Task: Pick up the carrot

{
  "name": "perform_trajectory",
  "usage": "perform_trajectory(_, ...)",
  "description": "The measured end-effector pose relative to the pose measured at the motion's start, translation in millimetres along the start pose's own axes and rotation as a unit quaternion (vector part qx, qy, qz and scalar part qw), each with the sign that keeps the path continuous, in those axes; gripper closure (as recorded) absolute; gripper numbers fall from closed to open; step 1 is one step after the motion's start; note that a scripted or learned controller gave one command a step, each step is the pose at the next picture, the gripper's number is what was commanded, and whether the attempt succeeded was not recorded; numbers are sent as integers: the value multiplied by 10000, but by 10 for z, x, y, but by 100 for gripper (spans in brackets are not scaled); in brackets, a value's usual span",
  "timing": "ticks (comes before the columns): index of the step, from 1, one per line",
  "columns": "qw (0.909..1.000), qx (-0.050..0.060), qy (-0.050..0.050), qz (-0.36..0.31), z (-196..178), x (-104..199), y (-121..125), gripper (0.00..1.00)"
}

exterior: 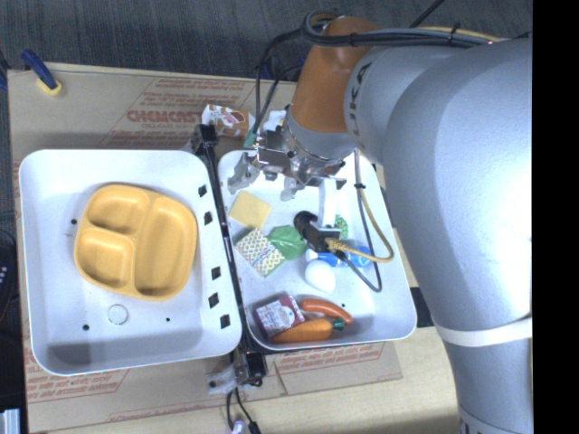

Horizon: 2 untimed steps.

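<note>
Camera view showed my gripper [271,181] hanging with fingers spread and nothing between them; the carrot [305,332] lay well below it, near the bin's front wall. I judged it light, stiff and smooth, best pinched mid-body.

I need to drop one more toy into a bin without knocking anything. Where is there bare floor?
The left bin has bare floor in front of the yellow tray and along its left wall. The right bin is crowded: cheese wedge, checkered block, egg, carrot and red packet lie close together, with the gripper over its far end.
</note>
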State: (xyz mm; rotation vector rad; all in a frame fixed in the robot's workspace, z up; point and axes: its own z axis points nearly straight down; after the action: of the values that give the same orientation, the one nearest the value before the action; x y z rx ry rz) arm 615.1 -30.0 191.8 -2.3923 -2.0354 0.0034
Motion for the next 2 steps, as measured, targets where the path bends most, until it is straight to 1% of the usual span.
perform_trajectory(2,10000,-6,4,-96,1,30,38,0)
